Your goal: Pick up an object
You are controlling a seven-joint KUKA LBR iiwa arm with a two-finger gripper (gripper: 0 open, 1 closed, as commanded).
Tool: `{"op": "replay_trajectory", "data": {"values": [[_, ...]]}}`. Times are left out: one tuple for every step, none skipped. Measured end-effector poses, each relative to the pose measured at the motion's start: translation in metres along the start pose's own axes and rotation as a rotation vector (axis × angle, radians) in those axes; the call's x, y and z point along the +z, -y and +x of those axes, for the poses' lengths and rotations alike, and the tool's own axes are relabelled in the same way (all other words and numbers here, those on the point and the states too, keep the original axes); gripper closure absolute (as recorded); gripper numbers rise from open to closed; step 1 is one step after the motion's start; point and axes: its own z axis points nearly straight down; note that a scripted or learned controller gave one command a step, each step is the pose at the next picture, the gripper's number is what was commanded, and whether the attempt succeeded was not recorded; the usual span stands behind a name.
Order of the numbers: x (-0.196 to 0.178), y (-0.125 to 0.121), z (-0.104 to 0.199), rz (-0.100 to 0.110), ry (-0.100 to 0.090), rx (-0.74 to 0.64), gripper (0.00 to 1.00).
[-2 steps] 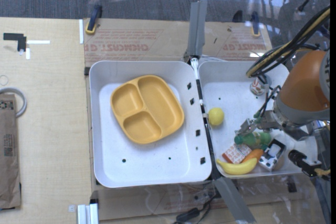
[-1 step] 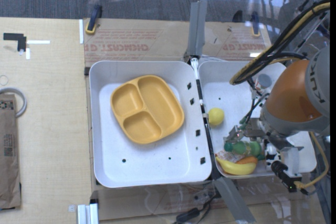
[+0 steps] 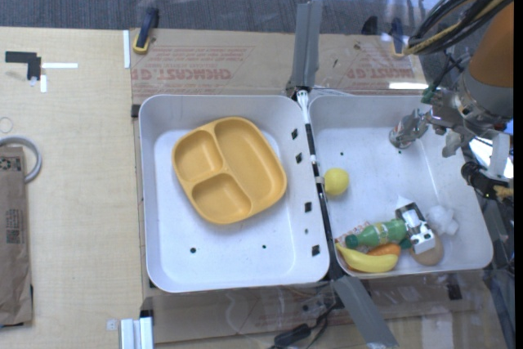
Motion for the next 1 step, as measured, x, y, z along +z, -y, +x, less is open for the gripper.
{"op": "replay_trajectory", "data": {"values": [[0.0822,-0.0598,0.0093,0.001,0.0,0.061,0.0]]}}
